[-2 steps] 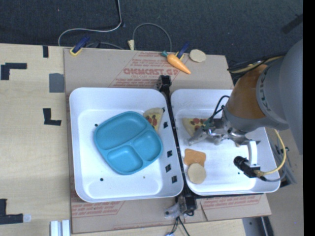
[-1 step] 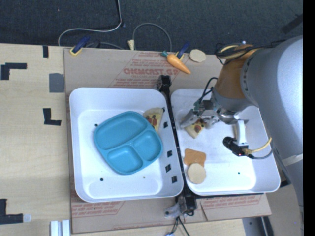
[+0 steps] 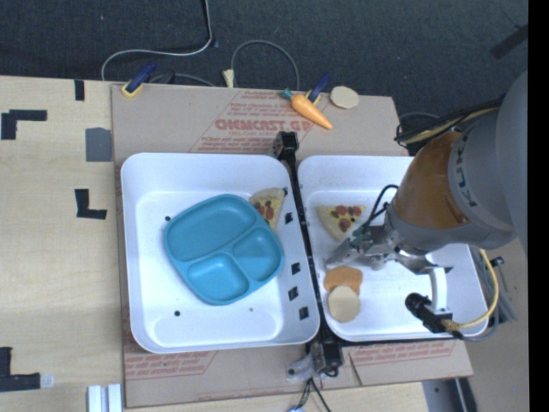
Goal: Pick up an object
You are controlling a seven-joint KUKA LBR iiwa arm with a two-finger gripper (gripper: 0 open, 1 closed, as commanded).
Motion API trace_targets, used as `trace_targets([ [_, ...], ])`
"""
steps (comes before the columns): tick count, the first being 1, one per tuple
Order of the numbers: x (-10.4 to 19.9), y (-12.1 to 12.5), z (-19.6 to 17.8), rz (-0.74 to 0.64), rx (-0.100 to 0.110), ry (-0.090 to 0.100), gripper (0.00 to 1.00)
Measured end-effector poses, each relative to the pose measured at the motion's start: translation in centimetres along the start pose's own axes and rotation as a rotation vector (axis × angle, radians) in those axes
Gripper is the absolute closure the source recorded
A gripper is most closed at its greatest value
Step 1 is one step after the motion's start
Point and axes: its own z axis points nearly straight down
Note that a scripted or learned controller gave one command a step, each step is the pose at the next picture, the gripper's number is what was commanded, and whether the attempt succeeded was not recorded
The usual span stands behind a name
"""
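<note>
The gripper (image 3: 343,251) reaches into the right bin (image 3: 446,174) from the right, low over the floor; whether it is apart or together cannot be told from this angle. A pizza slice (image 3: 341,218) lies just above its tip, and a round bread piece (image 3: 343,292) lies just below it, neither visibly clasped. In the left bin (image 3: 137,230) sit a blue divided plate (image 3: 223,249) and another pizza slice (image 3: 269,202). A toy carrot (image 3: 310,112) rests on the cardboard (image 3: 171,118) beyond the bins.
</note>
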Motion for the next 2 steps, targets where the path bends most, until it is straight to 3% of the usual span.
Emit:
trace_targets([
  [1,0.5,6.7,0.1,-0.005,0.002,0.0,0.0],
  [2,-0.6,-0.5,0.0,-0.001,-0.002,0.0,0.0],
])
